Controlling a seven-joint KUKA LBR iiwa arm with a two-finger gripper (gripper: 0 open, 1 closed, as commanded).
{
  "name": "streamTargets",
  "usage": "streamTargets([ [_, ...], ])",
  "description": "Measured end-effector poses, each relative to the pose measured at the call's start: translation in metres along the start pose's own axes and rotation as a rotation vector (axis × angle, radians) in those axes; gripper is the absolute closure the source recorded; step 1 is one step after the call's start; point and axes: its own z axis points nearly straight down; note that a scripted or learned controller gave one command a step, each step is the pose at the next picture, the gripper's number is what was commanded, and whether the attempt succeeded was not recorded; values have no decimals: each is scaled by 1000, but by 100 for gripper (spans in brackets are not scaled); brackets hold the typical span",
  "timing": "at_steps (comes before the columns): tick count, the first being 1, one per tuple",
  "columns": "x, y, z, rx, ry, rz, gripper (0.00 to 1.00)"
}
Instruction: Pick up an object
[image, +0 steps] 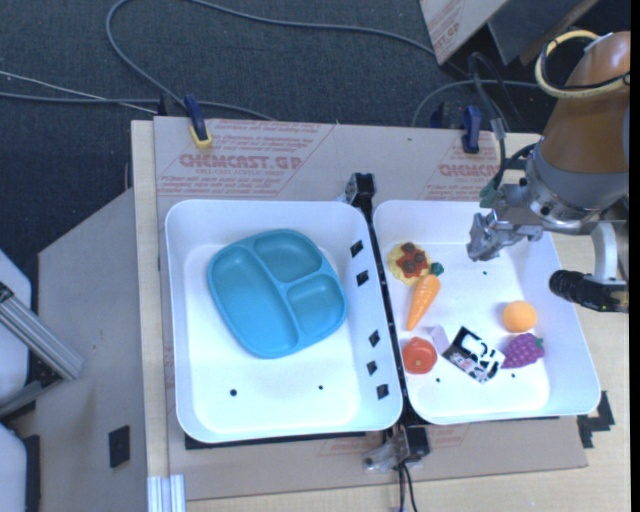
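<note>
Desk (250, 150): cardboard top, two white bins.
Carrot (422, 300): centre-right; light, stiff, slick; pinch across middle.
My jaws (484, 247): upper right, above bin; spread unclear.

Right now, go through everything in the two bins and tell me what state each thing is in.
Blue divided plate: flat in the left bin, nothing on it.
Carrot: lying in the right bin, untouched.
Pizza toy: lying flat beside the carrot's top.
Tomato: resting near the divider.
Orange: resting, free.
Grapes: lying below the orange.
Black and white item: lying between tomato and grapes.
Hand: over the right bin, holding nothing visible.
</note>
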Motion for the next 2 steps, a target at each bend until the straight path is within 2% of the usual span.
streamTargets([
  [1, 55, -8, 12, 1, -1, 0, 100],
  [2, 104, 2, 22, -1, -2, 0, 100],
])
